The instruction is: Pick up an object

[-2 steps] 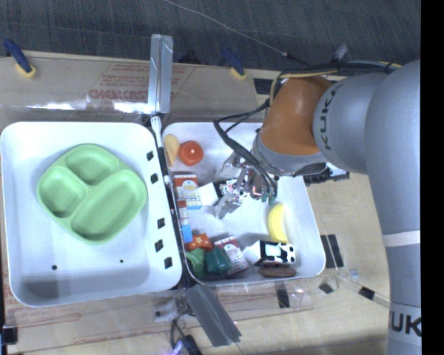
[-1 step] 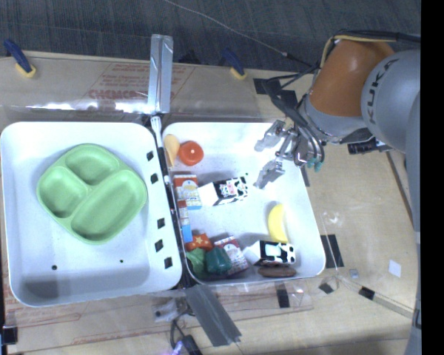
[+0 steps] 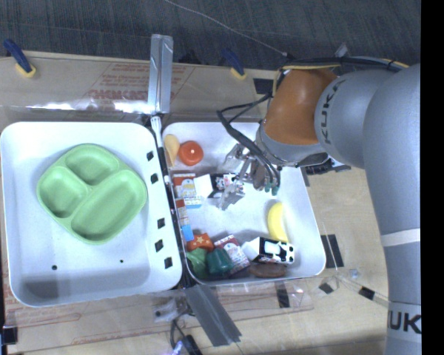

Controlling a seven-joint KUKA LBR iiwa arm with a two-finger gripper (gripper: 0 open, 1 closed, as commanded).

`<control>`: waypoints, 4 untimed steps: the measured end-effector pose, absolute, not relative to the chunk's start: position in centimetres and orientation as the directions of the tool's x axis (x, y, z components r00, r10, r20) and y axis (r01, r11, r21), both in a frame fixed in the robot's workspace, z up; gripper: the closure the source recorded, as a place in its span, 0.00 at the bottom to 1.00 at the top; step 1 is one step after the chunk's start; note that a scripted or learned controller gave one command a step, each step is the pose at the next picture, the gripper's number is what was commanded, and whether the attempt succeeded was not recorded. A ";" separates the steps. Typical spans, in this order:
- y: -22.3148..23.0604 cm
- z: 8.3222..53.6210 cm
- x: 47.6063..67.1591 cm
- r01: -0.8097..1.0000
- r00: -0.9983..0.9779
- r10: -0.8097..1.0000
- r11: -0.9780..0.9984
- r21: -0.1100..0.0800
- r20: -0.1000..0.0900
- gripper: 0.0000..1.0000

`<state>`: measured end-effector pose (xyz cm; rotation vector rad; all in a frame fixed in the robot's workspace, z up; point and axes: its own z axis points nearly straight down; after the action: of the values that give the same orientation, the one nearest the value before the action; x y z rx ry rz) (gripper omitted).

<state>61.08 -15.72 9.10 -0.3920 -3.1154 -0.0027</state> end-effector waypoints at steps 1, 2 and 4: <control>-20.9 9.5 64.0 0.299 -0.954 0.299 0.954 0.000 -0.005 0.00; -11.9 9.4 64.7 0.423 -0.906 0.423 0.906 -0.006 -0.005 0.00; -21.0 9.4 51.1 0.437 -0.900 0.437 0.900 0.001 -0.007 0.00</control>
<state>51.14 -20.96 9.41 -0.7056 -3.0683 0.0007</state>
